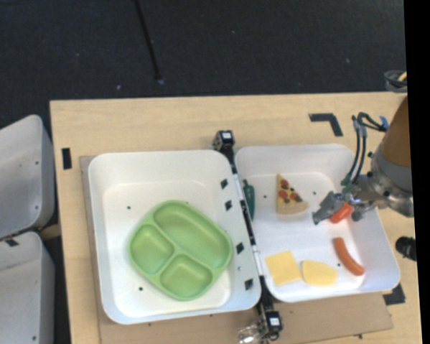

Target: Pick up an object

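My gripper (pixel 341 210) hangs over the right side of the right bin (pixel 311 162). A small orange-red object (pixel 339 214) sits between its grey fingers (pixel 323 214), and they look shut on it. Below it a red sausage (pixel 348 256) lies on the bin floor. A pizza slice (pixel 289 195) lies to the gripper's left. Two yellow cheese pieces (pixel 282 267) (pixel 319 272) rest near the bin's front wall.
The left bin (pixel 107 173) holds a green divided plate (pixel 179 249). A ridge with black clips (pixel 240 217) separates the two bins. The arm's orange band (pixel 397 140) enters from the right. Wooden bench (pixel 162 120) surrounds the bins.
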